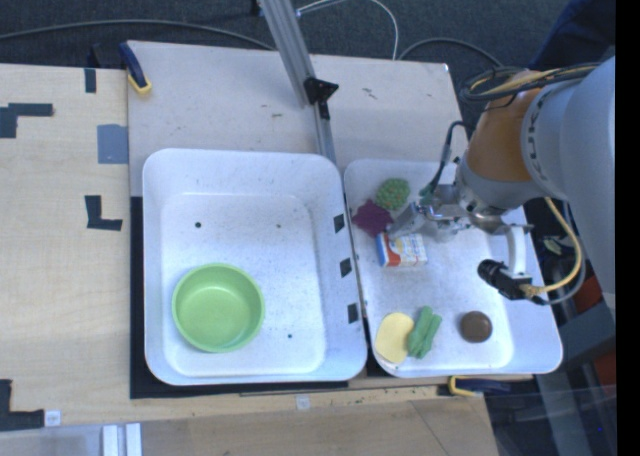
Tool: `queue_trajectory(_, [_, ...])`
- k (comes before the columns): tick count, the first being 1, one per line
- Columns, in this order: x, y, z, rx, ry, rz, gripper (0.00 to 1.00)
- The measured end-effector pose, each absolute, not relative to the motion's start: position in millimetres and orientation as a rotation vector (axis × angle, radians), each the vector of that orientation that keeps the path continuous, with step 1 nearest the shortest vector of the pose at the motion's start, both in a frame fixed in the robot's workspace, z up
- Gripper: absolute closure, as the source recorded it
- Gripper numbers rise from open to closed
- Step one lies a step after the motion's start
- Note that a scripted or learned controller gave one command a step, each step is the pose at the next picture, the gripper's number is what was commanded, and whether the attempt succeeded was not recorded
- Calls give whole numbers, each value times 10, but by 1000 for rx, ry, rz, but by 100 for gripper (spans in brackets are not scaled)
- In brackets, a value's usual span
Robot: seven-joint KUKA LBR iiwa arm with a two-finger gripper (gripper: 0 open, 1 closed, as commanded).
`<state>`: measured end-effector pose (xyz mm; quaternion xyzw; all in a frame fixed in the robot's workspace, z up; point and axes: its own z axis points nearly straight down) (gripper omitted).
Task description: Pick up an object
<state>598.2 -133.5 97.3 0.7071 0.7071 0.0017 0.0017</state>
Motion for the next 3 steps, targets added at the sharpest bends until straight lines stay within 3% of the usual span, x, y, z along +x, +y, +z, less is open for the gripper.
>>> queue_trajectory(1, [6038,-1338,984,2213,2217,15,0])
queue_trajectory(2, [6043,-1333,1089,2211,2217,16,100])
queue_trajectory(3, [6034,-1339,1512,2219,2221,2,100])
